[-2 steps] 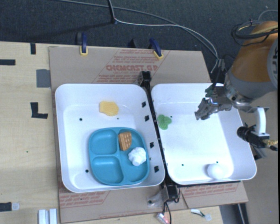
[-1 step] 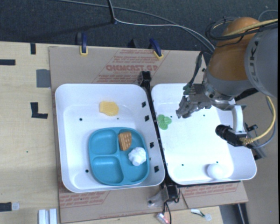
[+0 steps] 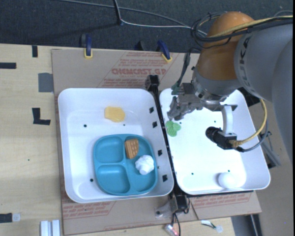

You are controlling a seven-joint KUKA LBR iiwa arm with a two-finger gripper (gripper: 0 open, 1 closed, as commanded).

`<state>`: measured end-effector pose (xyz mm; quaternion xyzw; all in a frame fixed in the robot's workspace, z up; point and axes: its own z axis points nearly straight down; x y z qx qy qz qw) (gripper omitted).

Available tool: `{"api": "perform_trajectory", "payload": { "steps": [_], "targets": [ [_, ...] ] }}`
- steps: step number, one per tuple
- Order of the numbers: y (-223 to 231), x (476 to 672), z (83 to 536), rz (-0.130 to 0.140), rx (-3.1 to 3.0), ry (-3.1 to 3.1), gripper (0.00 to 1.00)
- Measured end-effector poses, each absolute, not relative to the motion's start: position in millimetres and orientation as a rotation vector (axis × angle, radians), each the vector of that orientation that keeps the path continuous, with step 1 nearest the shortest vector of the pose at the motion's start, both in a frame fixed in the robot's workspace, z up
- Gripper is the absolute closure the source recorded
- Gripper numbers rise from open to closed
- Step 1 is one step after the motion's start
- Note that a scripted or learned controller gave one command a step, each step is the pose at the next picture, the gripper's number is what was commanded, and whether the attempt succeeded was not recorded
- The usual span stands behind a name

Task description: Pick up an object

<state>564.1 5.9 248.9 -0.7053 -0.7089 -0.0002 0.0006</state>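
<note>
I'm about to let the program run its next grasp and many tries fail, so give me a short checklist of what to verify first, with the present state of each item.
1. Pincer over a target: ok; it hangs right above the green object in the right bin.
2. Green object clear of the bin wall: not ok; it lies close to the left wall by the divider.
3. Object between the fingers: cannot tell.
4. Other things near the target: ok; the white ball sits far off at the front corner.
5. Left bin contents out of the way: ok; the blue tray and the yellow piece lie across the divider.
</note>
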Motion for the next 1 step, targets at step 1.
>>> {"api": "perform_trajectory", "payload": {
  "steps": [1],
  "targets": [
    [67.6, 565.5, 244.0, 0.000, -2.214, -2.227, 1.00]
  ]
}}
